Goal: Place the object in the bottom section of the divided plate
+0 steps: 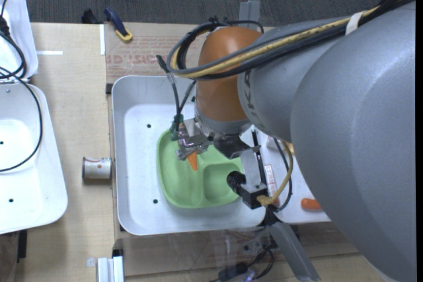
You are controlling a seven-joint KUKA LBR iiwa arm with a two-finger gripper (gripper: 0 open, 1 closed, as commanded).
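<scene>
One pale green divided plastic plate lies in the right-hand shallow white bin, toward the bin's 6 o'clock side and pushed right of centre, so the arm coming in from 3 o'clock can reach it without stretching. The grey arm with its orange wrist band hangs directly over the plate, covering its 12 to 3 o'clock part. The two-finger gripper points down at about the plate's centre ridge, and a small orange carrot-like object shows right at its tip; fingers look closed around the object's upper end, though the view is tight and the contact is partly hidden. Object is upright, tip downward, seemingly just above or touching the plate near the divider. Judgement: carry is near its end, release not yet made. A second small orange piece lies at 4 o'clock, beyond the plate. A short silver cylinder rests on the bench between the bins, at 9 o'clock. The left-hand white bin carries a looping black cable.
</scene>
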